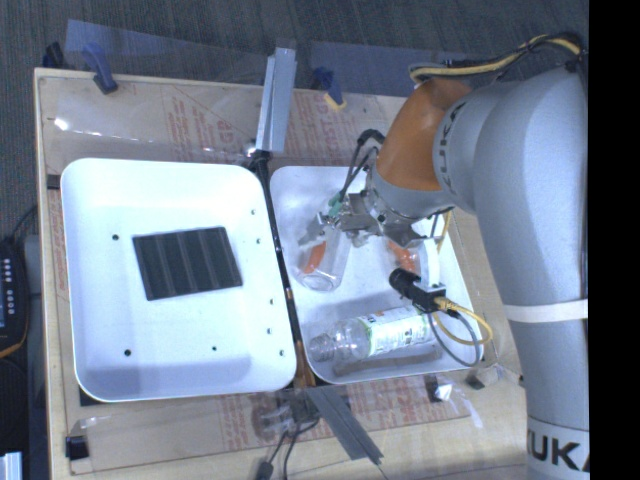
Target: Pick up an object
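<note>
Clear cup (pixel 322 258) lies under our pincer (pixel 345 218), whose opening we cannot tell; beside the bottle (pixel 375 335), it may roll away.

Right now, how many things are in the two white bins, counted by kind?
Clear plastic bottles: 1, the bottle lying on its side in the right bin.
Clear cups: 1, the cup near the gripper, with something orange inside.
Dark ribbed mats: 1, the mat in the left bin.
Orange pieces: 1, partly hidden under the arm.
Total: 4 that I can make out.
</note>
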